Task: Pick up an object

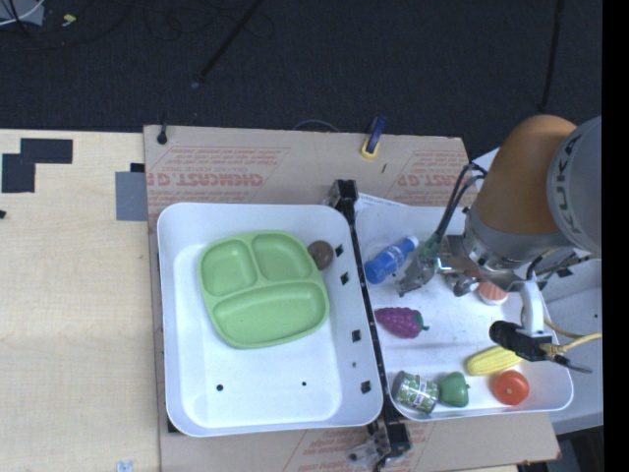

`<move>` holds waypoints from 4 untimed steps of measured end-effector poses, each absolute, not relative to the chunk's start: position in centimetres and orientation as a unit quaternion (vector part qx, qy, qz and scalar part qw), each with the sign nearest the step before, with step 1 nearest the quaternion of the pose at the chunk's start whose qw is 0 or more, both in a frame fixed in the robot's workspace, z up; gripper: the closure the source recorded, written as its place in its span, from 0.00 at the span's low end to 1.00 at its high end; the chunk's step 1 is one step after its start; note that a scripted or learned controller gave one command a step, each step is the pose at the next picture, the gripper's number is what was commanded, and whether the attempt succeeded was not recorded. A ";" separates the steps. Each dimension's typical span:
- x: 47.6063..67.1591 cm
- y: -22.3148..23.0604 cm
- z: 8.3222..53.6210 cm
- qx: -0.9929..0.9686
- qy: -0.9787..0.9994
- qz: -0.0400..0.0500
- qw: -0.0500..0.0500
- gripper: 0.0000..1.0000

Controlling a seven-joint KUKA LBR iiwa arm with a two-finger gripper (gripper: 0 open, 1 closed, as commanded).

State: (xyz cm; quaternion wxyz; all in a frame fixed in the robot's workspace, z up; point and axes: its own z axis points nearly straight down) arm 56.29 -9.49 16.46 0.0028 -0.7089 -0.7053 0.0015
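glossy white plastic bins (187,382), matt green plastic tray (263,289), shiny crumpled metal can (417,394), brown cardboard underlay (246,170).

Arm reaching in from the right, wrist bent down and leftward.

The arm (550,190) enters at the right edge, its grey body with the orange band bulking large at mid-height. Below the band the wrist narrows to the gripper (432,268), which points left and down at a slant. Its dark fingers (413,278) sit low; their spread cannot be made out.
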 end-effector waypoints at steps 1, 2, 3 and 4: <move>56.3 -10.1 10.4 -0.707 -0.707 0.002 0.003 0.00; 56.2 -10.0 8.6 -0.708 -0.706 0.001 0.002 0.00; 56.2 -10.1 9.7 -0.710 -0.704 0.001 0.002 1.00; 56.9 -10.5 14.2 -0.708 -0.706 0.000 0.000 1.00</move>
